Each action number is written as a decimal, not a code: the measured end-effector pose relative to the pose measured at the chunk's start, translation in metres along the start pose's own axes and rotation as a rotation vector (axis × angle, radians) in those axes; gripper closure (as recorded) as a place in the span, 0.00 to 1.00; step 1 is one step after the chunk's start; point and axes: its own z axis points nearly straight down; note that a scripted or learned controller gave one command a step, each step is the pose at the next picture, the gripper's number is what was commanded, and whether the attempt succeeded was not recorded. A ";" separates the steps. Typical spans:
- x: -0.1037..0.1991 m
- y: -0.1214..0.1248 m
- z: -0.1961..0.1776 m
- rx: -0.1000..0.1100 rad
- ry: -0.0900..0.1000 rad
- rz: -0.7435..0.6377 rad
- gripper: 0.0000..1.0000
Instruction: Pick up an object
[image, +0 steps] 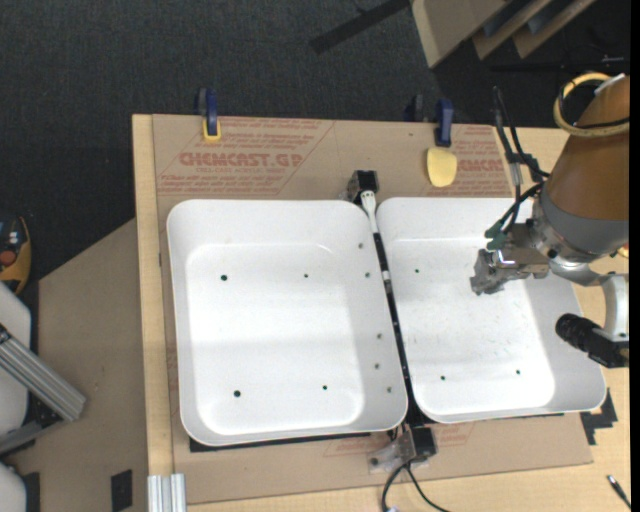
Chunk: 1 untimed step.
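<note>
Over the right bin (470, 370), toward its 2 o'clock corner, the gripper (488, 276) hangs low above the white floor, with nothing visible in it. At this slant we cannot tell whether it is spread or closed.

The only loose thing we can find to pick is a small yellow piece (441, 167). It lies outside the bins on the cardboard sheet (250, 160), just past the right bin's far rim, at about 11 o'clock from the gripper and just below a blue clamp (444, 122).

We judge the piece to be light and easy to lift. It is rounded and matt, perhaps foam or soft plastic, so it may give a little or roll out of a poor grip. We would take it across its narrower width, from straight above, keeping clear of the clamp and the bin's rim.
</note>
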 end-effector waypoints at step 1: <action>0.045 -0.004 -0.088 -0.019 -0.003 -0.001 1.00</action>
